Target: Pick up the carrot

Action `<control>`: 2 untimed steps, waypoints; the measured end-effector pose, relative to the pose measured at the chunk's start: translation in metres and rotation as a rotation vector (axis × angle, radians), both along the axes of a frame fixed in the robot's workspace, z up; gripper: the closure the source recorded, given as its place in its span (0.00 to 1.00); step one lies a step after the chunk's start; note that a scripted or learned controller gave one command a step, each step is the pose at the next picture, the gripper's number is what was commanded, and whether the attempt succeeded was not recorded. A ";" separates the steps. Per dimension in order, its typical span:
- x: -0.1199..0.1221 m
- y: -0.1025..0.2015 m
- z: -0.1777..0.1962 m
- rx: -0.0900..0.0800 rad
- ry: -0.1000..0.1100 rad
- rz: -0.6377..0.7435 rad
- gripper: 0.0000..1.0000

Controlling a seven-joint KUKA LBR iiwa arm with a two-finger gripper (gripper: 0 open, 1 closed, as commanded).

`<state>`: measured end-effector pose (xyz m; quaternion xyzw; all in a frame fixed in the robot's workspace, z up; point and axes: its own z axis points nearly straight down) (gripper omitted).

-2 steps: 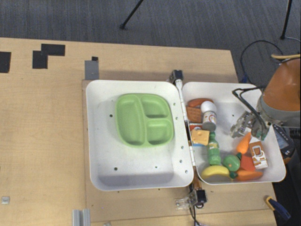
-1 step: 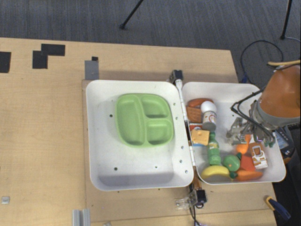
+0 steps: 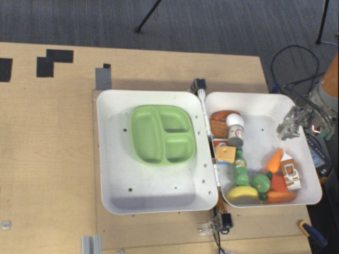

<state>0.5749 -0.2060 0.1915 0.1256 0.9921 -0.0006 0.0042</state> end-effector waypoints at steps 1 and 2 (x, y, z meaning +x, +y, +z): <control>0.000 0.000 -0.001 0.001 0.002 0.000 0.00; 0.023 0.001 -0.100 0.003 0.007 0.073 0.00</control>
